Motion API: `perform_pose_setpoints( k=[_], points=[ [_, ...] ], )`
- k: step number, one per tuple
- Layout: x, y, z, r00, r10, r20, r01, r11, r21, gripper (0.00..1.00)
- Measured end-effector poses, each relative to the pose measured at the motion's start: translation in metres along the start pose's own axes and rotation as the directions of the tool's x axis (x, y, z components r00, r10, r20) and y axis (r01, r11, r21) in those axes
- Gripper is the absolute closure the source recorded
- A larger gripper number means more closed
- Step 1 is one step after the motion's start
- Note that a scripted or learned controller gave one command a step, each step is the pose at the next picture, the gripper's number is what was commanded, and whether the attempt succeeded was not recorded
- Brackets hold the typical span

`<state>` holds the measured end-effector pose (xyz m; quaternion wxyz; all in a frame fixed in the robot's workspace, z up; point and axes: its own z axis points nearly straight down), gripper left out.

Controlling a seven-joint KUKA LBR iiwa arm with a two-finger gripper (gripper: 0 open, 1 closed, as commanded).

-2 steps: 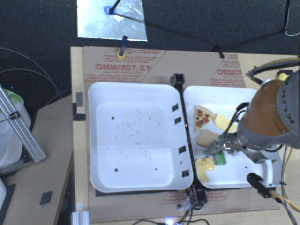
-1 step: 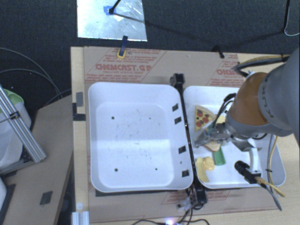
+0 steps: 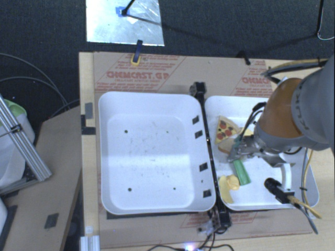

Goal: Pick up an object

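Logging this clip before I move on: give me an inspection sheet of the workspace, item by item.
Surface: cardboard sheet under two white bins, left bin and right bin.
Job's things: in the right bin, a pizza slice toy, a green cylinder, a yellow piece.
Clutter: blue-and-yellow clamp at the sheet's far edge.
Grippers: gripper low over the green cylinder's far end, beside the pizza slice toy; no grasp visible.
Cables: black cable on the floor, left.
Surroundings: dark carpet, shiny metal sheet, aluminium frame.

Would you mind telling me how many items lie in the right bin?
3: a pizza slice upper left, a green piece below it, a yellow piece at the near-left corner. The arm may hide more.
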<state>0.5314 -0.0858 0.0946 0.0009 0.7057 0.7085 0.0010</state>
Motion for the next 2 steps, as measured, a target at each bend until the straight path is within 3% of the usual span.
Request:
perform_pose_setpoints(
  k=[1,2],
  points=[
    [0.084,0.034,-0.096,1.000,-0.010,-0.003,0.010,1.000,-0.010,1.00],
    [0.070,-0.045,-0.198,1.000,0.001,-0.001,-0.001,1.000,-0.006,1.00]
  ],
)
